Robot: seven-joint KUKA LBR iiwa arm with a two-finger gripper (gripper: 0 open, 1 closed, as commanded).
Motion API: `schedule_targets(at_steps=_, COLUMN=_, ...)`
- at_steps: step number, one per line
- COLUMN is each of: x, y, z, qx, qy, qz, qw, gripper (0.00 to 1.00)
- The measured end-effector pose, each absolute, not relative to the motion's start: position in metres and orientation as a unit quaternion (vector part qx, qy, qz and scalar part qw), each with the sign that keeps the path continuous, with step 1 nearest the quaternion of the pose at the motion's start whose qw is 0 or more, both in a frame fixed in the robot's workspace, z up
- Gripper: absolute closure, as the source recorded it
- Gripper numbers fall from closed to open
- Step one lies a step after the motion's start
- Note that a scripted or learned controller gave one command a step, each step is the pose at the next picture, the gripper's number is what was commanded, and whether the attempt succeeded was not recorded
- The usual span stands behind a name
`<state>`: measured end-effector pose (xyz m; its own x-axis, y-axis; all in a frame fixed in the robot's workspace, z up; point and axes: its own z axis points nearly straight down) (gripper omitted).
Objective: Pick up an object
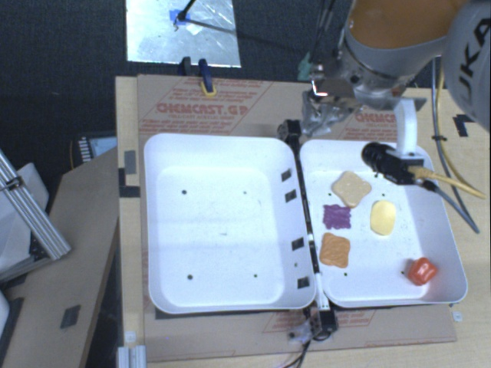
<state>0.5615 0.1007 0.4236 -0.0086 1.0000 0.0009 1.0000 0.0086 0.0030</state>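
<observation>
From the overhead camera, the gripper [321,112] hovers above the far rim of the right bin [449,240], near the hinge between the bins; I cannot tell its state. Every candidate lies in the right bin, none in the left bin [165,205]. To pick well, I judge the arm should centre over one piece well apart from its neighbours, likely the red object [420,271]. Count: one tan bread slice [351,188], one yellow piece [383,217], one purple piece [337,216], one orange-brown piece [334,249], one red object.
</observation>
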Motion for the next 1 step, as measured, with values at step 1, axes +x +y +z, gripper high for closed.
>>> schedule_targets(at_steps=1, x=0.4845, y=0.0043, z=0.444, qx=0.71, qy=0.704, qz=0.0017, qw=0.002, gripper=1.0)
